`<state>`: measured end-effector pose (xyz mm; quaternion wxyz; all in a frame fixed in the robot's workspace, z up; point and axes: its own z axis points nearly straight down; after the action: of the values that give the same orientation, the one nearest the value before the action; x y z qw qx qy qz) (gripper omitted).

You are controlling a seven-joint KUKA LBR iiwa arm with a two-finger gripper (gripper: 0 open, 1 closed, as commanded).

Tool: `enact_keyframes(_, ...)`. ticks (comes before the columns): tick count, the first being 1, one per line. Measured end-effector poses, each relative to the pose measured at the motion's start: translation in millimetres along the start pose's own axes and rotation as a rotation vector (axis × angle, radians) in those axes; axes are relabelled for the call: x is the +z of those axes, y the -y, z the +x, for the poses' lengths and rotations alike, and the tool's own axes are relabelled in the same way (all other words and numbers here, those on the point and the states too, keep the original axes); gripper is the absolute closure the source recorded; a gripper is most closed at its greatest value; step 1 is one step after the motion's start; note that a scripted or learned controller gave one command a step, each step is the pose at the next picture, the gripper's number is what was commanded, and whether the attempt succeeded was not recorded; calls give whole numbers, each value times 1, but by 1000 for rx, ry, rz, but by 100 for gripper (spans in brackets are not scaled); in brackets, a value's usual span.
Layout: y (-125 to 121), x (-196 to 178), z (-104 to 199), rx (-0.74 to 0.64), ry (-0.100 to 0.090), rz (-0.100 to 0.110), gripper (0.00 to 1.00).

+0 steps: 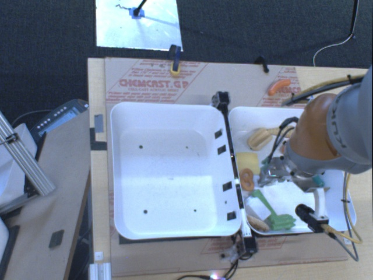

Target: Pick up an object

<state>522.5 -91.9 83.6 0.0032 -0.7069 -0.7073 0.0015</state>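
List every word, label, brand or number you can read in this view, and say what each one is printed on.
"CHEMCAST GP": large red letters on the protective sheet covering the bench board behind the left bin.
Smaller red lines above and below that wording: too small to read.
Red print on the same sheet behind the right bin: blurred, unreadable.
Buttons on the grey device at far left: no legible marks.

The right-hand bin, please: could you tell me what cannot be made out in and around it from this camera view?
- The right bin: the arm covers much of its floor, so anything beneath is hidden.
- The gripper: dark and small under the wrist; whether it holds anything cannot be told.
- The green brush: its bristles overlap a tan object at the bin's near wall, too small to identify.
- The arm: cut off by the view's right edge.
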Motion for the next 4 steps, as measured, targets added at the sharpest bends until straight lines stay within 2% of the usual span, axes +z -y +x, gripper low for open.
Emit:
enact_keyframes(1,-67,-2,-6,-5,4,-14,100)
enact_keyframes(2,40,0,-22,5,1,0,100)
enact_keyframes(4,34,-21,-21,-2,3,-12,100)
